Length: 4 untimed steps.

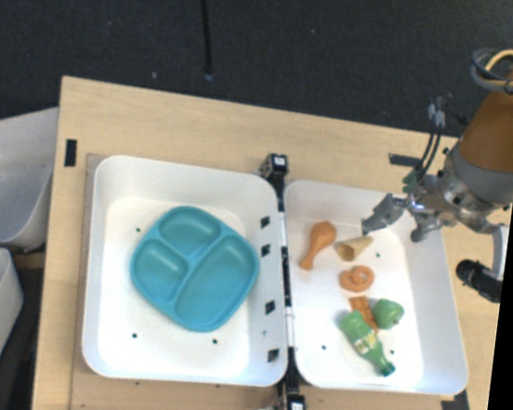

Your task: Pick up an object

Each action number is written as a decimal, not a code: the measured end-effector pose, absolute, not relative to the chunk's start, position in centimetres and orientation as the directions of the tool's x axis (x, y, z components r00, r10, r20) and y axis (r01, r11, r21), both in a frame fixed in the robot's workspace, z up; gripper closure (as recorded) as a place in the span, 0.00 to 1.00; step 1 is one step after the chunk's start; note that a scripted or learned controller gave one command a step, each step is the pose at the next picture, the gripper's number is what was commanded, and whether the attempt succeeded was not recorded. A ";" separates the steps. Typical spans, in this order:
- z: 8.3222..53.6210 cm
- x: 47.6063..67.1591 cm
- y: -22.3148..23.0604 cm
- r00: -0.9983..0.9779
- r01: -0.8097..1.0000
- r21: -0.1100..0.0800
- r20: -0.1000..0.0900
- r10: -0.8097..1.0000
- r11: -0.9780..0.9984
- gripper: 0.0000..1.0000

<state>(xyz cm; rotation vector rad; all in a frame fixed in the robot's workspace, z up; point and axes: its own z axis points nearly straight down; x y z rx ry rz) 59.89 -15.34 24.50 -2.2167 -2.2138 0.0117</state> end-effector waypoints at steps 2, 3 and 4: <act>21.0 60.4 -15.3 0.000 1.000 -0.003 -0.002 1.000 0.000 0.00; 14.9 59.6 -15.3 0.001 1.000 -0.005 -0.001 1.000 -0.001 0.00; 9.8 59.6 -15.4 0.003 1.000 -0.002 -0.001 1.000 -0.003 0.00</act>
